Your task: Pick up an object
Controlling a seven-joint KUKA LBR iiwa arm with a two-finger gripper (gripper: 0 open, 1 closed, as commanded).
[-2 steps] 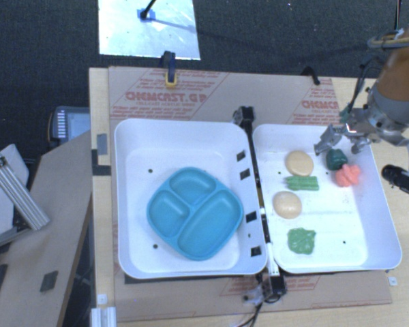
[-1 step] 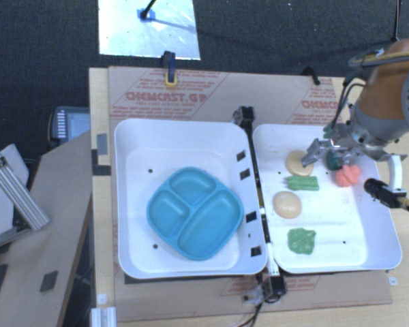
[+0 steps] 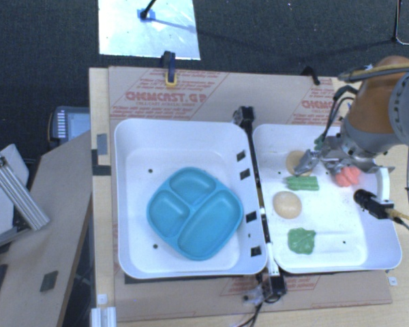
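— Four small things share the shallow white right bin [image 3: 378, 254] under the claw [image 3: 312, 159]; it hangs by the tan round lump [image 3: 296, 159] and flat green rectangular piece [image 3: 303, 182], so it might nudge both. Open or closed, I cannot tell.

— Any writing?

— "CHEMCAST GP" in red on the brown board [image 3: 191, 90] covering the counter.

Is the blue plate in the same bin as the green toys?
No, the blue plate lies in the left bin, while the green toys lie in the right bin.
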